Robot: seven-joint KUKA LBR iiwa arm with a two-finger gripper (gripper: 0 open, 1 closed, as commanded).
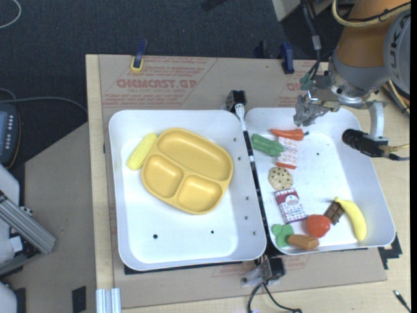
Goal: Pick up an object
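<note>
Two white bins (124, 175), one yellow tray (186, 170), one banana (354, 217)

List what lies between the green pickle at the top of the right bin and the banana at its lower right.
In the camera view, between the green pickle-shaped toy and the yellow toy banana lies bare white bin floor; a chocolate piece touches the banana.

Blue clamp (287, 57), yellow clamp (137, 57) on bench edge

Bench (195, 83), brown board top: left white bin (130, 227) and right white bin (365, 175) sit side by side, touching at centre.
</note>
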